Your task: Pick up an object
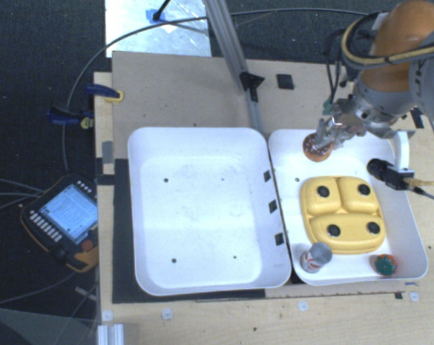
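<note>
Yellow tray (pixel 342 214) in right bin (pixel 289 192)

Light is bright and even, seemingly from overhead. The left bin (pixel 195 207) glares almost featureless white, and a shiny panel (pixel 159 20) at top reflects strongly. Shadows are soft. The picture is slightly grainy, detail softening toward the dark floor (pixel 37 49).

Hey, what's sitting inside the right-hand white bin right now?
The right bin holds a yellow four-lobed block, a small silver can, a green-orange ball and a brown round object under the gripper, which partly covers it.
</note>
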`<state>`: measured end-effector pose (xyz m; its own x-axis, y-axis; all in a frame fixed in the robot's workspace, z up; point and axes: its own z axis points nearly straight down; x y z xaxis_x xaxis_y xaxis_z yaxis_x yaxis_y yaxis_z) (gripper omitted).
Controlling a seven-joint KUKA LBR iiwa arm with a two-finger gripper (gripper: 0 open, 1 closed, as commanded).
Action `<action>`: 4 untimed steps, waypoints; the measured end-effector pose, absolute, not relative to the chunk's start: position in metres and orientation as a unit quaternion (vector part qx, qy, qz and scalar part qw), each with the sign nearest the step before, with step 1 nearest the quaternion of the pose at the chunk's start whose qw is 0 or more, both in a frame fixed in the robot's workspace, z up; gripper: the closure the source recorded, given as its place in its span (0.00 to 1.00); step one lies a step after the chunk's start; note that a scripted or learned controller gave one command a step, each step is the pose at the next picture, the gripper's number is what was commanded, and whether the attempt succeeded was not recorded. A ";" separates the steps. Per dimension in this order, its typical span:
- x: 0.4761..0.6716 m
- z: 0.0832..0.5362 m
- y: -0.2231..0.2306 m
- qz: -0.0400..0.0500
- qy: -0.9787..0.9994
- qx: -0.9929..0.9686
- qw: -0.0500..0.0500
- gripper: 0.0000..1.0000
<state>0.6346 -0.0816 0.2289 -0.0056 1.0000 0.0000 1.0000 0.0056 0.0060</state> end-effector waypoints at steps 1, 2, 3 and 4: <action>0.636 0.281 -0.082 0.003 0.709 0.705 0.003 1.00; 0.618 0.268 -0.027 0.001 0.710 0.704 -0.001 1.00; 0.619 0.254 0.026 0.001 0.711 0.704 0.000 1.00; 0.612 0.254 0.080 0.001 0.711 0.704 0.000 1.00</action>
